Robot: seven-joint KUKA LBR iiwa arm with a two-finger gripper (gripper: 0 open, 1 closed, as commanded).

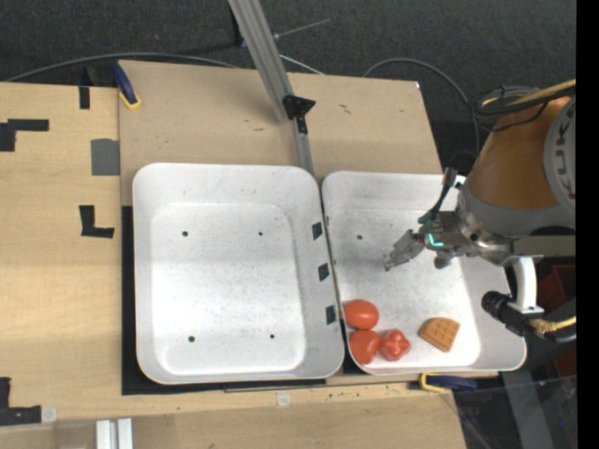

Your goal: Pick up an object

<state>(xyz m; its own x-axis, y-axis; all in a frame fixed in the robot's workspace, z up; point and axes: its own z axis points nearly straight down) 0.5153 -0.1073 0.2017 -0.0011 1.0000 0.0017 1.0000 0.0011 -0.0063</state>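
- On the left, I see the left bin [229, 269], a smooth, speckled white tray with rounded corners.
- Further right, the right bin [393, 204] keeps its items huddled along the near wall: two glossy red tomatoes [361, 314] touching, a lumpy red pepper [394, 344], a ridged tan waffle piece [439, 333].
- Above them, my gripper [401, 254] hangs well apart, gripping nothing; I cannot tell its opening.

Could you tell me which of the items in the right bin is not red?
The tan, waffle-like piece, rightmost of the group; the three others are red.
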